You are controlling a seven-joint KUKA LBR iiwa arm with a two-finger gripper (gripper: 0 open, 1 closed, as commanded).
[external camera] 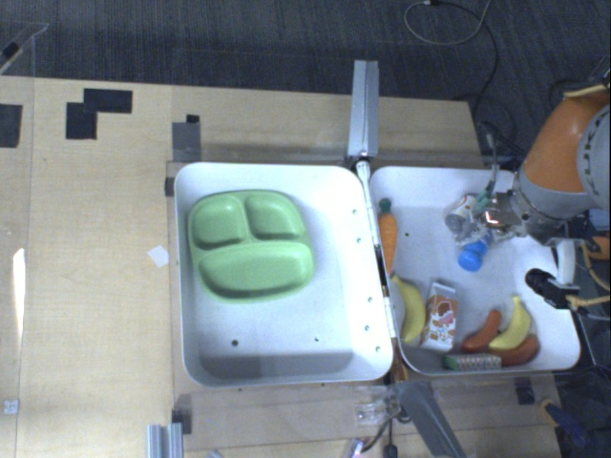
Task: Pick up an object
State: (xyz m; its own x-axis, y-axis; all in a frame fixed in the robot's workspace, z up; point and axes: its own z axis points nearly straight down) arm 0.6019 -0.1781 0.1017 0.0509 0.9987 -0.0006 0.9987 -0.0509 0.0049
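Blue object (472,256) just below tool (474,219)

End effector (474,219) above blue object (471,256) in right bin (420,191)

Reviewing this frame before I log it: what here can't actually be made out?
- End effector in the camera view: its fingers blur into glare, so open or shut is unclear.
- Blue object: small and partly under the end effector; whether it is touched or gripped is unclear.
- Carton: its print is too small to read.
- Items near the right bin front wall, by the red sausage: overlapping, with blurred outlines.
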